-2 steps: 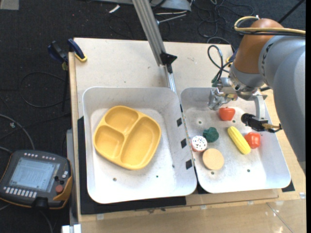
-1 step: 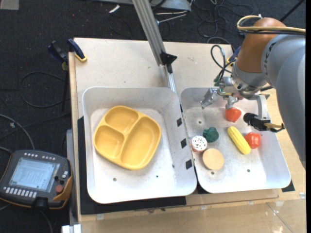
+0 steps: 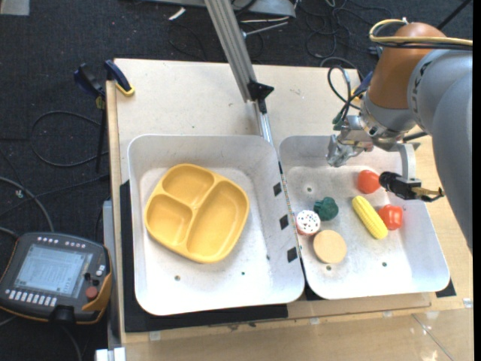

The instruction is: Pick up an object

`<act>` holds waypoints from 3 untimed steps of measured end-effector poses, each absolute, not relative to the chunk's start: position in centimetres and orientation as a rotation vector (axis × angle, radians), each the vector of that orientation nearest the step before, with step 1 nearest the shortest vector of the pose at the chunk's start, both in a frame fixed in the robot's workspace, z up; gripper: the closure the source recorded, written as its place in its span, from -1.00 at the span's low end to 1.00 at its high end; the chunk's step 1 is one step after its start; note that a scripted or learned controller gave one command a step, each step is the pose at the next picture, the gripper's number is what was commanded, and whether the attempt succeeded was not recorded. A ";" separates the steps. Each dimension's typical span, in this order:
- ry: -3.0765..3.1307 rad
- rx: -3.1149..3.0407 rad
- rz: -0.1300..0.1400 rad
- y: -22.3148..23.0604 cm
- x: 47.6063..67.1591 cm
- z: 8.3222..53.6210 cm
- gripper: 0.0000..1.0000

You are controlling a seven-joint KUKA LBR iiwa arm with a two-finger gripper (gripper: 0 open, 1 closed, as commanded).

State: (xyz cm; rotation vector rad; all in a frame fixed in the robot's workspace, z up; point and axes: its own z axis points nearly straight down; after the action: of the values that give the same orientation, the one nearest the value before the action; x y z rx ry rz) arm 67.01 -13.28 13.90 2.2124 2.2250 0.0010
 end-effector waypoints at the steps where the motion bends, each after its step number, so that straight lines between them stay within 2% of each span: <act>1: 2.226 2.207 0.002 -13.2 67.1 14.9 1.00; 3: 2.228 2.198 0.003 -13.2 67.2 17.0 1.00</act>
State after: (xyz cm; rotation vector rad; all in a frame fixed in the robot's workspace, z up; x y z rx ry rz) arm 67.19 -13.23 16.99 2.1984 2.2283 0.0031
